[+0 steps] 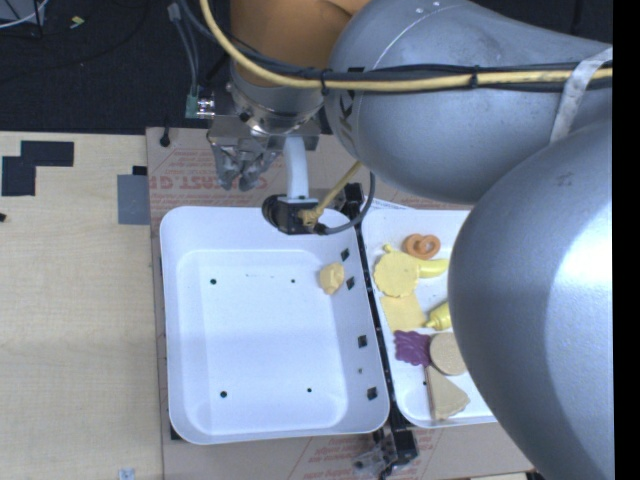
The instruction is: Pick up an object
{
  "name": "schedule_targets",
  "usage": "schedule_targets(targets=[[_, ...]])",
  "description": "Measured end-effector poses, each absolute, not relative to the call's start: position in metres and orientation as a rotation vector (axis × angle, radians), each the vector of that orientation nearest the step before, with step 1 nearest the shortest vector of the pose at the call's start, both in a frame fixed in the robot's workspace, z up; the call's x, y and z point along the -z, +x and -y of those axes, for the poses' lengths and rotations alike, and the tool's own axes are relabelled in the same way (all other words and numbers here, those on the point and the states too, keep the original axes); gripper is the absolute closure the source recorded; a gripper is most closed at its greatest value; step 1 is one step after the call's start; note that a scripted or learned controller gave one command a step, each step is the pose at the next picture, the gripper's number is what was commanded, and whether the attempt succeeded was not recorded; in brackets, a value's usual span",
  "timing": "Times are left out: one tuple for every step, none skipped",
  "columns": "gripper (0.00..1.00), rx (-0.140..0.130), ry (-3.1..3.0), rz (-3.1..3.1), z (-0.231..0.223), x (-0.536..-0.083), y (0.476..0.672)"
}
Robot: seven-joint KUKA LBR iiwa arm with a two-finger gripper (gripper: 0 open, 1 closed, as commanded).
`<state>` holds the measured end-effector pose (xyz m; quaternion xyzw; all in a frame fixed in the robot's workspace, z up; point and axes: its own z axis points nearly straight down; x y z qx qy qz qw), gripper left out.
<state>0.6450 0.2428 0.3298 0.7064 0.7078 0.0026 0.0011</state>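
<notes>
The end effector (243,173) hangs above the far edge of the left bin (190,368), nothing between its fingers — whether they are spread or closed I cannot tell. This looks like the approach step. The nearest candidate is a small pale-yellow lump (332,277), lying in the left bin below and to the right of the end effector; the next move calls for travelling over it, then descending.

small yellow lump (332,277), left bin's right side
</notes>
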Motion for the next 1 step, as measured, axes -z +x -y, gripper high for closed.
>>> schedule_targets(targets=[[1.00,-0.003,2.218,-2.225,-0.2425,-0.3731,0.6389]])
